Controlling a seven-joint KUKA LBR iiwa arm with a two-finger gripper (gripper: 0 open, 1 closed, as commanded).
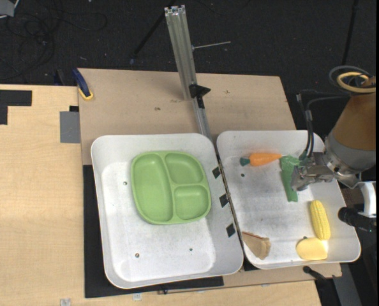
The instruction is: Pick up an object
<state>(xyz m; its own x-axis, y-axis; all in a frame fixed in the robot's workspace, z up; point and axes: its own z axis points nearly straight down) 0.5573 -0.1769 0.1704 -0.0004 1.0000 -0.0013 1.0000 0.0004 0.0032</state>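
Camera view puts both white bins under me. The right bin point(266, 263) carries the loose pieces: a carrot point(265, 159), orange with a small dark green stub at its left end, lying flat and pointing along the bin's far side; a corn cob point(319, 218), yellow and knobbly, lying lengthwise near the right wall; a smooth pale yellow lump point(312, 248), possibly a lemon, just beside the cob's near end; and a brown wedge point(258, 243) against the bin's near-left wall, too indistinct for me to name.

The left bin point(113, 260) bears a green divided plate point(171, 187) with three compartments, set toward its far half. A metal post point(183, 62) rises behind the bins from the brown board.

The gripper point(290, 178) reaches in from the right with green fingers point(288, 171) low over the right bin's floor, hanging down toward its middle. I cannot tell how the fingers are set, and I see nothing between them.

The carrot lies just beside the fingers, to their left and a little farther back, its orange tip near the top of the green part; whether they touch I cannot tell. The cob sits near, to the right and nearer the camera. Nothing lies between the fingers and the carrot.
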